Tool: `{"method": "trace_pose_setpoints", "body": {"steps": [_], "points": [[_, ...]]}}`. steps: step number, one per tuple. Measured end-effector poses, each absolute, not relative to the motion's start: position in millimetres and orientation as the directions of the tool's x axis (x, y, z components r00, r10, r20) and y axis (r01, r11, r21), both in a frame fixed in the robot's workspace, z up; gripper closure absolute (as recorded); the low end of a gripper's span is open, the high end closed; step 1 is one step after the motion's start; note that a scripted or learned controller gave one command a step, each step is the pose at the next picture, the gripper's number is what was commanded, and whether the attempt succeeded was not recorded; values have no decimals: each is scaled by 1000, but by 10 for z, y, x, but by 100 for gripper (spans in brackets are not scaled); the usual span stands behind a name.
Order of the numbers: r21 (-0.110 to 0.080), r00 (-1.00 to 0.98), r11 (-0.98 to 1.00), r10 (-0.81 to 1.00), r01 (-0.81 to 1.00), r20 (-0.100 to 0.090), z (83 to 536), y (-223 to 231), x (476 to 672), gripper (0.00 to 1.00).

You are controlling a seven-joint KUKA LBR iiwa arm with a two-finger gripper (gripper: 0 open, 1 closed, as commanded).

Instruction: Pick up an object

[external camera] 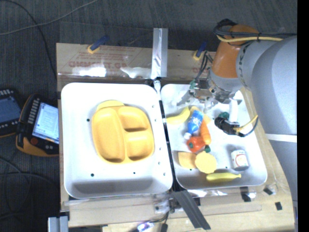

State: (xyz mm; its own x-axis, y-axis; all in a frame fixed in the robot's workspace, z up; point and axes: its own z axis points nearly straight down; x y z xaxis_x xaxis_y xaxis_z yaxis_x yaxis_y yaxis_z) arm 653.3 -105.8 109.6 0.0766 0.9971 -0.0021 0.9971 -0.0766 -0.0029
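My arm comes in from the right of the frame, orange band above the wrist, and my end effector sits low over the upper part of the right bin, right of centre in the frame. I cannot tell from here how it is set, nor whether anything is caught in it.

Just below it lies a blue and white bottle, tilted, with a carrot touching its right side and a small red tomato-like piece at its lower end. A yellow banana lies to the left of the bottle, near the wall between the bins. Lower in the same bin are a pale wedge and a round yellow piece touching each other, a second long yellow piece along the lower wall, and a small white jar toward the lower right.

The left bin holds a yellow divided tray, lying flat in its middle. A handheld controller rests off the table at the left edge of the frame.
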Motion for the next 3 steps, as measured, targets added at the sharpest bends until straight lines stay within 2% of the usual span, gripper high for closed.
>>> {"method": "trace_pose_setpoints", "body": {"steps": [1,2,3], "points": [[15,-105,106,994,994,-6,919,-1122,6317,0],[18,-106,106,994,994,-4,1021,-1120,6328,100],[-2,-32,32,999,999,2,1829,-809,5830,100]]}}
